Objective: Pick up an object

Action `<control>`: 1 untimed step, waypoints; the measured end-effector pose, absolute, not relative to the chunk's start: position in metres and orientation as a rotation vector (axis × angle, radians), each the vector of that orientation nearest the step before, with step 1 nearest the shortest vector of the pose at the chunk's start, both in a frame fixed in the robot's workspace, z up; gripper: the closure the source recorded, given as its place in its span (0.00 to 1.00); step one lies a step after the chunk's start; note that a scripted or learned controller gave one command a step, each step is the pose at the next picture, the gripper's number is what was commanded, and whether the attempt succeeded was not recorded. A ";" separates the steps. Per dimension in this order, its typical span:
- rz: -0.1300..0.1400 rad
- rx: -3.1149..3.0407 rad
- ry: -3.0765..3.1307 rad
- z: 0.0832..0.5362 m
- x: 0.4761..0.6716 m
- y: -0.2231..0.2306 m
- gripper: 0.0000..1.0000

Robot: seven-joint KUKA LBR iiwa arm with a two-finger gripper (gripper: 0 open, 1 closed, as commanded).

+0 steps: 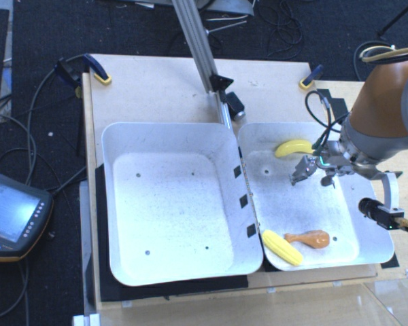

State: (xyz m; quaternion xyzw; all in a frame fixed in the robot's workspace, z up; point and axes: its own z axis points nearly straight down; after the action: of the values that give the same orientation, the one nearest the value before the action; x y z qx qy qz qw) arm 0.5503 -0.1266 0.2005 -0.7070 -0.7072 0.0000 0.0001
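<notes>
In the right bin (367, 253), a banana (293, 147) lies just beside the gripper (313, 171), whose fingers hang apart, holding nothing. A corn cob (282, 247) and a chicken drumstick (310, 238) (touching) sit near the front rim. Plywood bench (163, 90), dark carpet (41, 19).

The arm (387, 107) is a rounded, bulky shell, orange above the wrist and grey below. Black cables (324, 111) loop off its nine o'clock side. The gripper (314, 171) is dark metal with a small green light, and a black cylindrical fitting (375, 211) juts at five o'clock.
</notes>
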 end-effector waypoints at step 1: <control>0.000 -2.221 -2.222 0.201 0.550 -0.127 0.00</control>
State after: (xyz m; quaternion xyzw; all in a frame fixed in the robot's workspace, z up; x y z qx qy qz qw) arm 0.5503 -0.1267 0.2005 -0.7070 -0.7072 0.0000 0.0001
